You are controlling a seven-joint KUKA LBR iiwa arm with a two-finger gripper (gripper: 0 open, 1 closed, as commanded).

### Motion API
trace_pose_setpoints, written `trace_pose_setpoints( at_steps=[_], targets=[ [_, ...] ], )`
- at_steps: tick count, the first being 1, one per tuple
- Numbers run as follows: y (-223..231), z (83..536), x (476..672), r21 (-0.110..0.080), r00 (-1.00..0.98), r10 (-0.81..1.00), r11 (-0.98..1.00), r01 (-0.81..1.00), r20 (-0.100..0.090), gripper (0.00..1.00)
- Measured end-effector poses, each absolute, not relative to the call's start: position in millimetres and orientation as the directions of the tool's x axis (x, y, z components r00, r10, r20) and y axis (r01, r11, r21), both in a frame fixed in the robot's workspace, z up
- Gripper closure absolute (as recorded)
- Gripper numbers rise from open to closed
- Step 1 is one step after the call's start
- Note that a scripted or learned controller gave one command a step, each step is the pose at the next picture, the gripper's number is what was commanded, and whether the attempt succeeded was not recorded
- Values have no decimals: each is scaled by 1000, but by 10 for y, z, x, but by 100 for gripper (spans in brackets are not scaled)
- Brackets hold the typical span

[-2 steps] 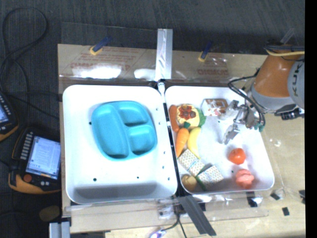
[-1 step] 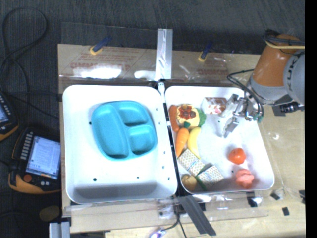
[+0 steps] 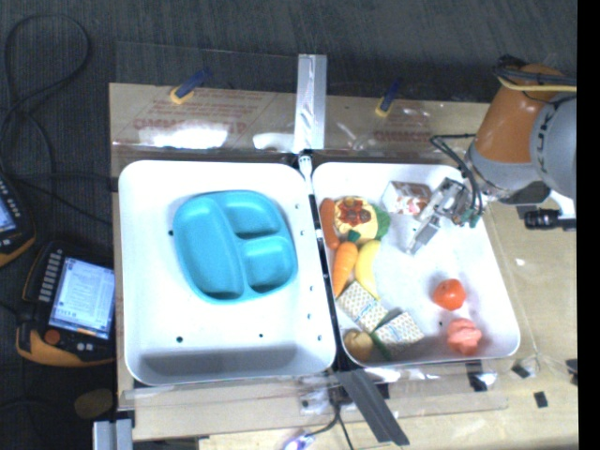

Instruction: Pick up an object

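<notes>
- My bench [image 3: 525, 279] is pale board — two white bins sit on it side by side, touching along the middle.
- Left bin [image 3: 141, 279]; right bin [image 3: 497, 279].
- Behind them lies a clear sheet [image 3: 216, 120] held by two clamps [image 3: 187, 86] — yellow and blue.
- Small dark bits [image 3: 525, 371] lie at my near right corner.

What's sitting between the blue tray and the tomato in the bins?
In the camera view, between the blue tray and tomato lie the bins' divider wall, a carrot and a banana.
</notes>
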State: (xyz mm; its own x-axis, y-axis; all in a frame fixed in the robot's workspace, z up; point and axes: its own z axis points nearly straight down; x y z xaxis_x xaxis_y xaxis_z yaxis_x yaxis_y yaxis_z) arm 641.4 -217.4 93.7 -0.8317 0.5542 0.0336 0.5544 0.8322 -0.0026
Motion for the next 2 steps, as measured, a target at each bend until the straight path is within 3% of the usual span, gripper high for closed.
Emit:
trace_pose_setpoints(
  at_steps=[1,2],
  targets=[
    [-2040,936,6498,-26,-600,798,602,798,48,0],
    [-2129,1013,6528,-20,-598,802,598,801,9,100]
  ],
)
